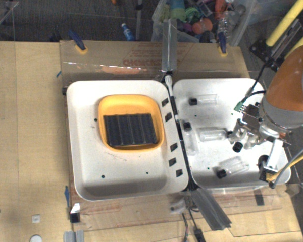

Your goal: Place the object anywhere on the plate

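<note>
A yellow-orange plate [127, 103] lies in the left bin [86, 135], and a dark ridged slab [130, 129] rests on it. Three clear plastic bottles with black caps lie in the right bin [217, 185]: one at the back [206, 100], one in the middle [212, 134], one at the front [233, 166]. My gripper [241, 138] hangs low over the right side of the right bin, just right of the middle bottle and above the front one. Nothing shows between its tips.
A row of black clips [170, 132] runs along the divider between the two bins. A tote of colourful toys [202, 6] stands behind the bench. Cables and the arm's orange band [293, 84] crowd the right edge.
</note>
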Controlling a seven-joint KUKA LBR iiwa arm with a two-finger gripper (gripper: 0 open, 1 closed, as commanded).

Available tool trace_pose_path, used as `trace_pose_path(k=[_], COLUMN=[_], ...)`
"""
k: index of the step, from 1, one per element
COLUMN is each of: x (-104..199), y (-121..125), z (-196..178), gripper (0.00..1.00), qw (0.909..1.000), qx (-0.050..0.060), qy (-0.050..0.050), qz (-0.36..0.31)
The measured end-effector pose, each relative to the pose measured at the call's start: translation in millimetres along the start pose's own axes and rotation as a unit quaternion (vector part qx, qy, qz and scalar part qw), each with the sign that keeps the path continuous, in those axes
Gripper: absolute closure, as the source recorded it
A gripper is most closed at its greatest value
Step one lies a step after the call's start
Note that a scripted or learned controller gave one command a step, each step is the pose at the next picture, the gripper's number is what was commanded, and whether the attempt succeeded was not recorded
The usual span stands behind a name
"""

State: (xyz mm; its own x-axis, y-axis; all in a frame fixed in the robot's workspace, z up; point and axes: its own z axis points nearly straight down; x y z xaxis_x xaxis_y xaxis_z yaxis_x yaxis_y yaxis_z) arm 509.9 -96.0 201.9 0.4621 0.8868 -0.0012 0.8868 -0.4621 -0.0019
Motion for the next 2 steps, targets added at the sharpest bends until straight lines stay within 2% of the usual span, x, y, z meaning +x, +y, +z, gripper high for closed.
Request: trace_pose_path(k=[2], x=[93.1], y=[101.6], z=[17.3], gripper=[1.0], qw=[0.9957], qx=[-0.001], qy=[0.0], qz=[-0.092])
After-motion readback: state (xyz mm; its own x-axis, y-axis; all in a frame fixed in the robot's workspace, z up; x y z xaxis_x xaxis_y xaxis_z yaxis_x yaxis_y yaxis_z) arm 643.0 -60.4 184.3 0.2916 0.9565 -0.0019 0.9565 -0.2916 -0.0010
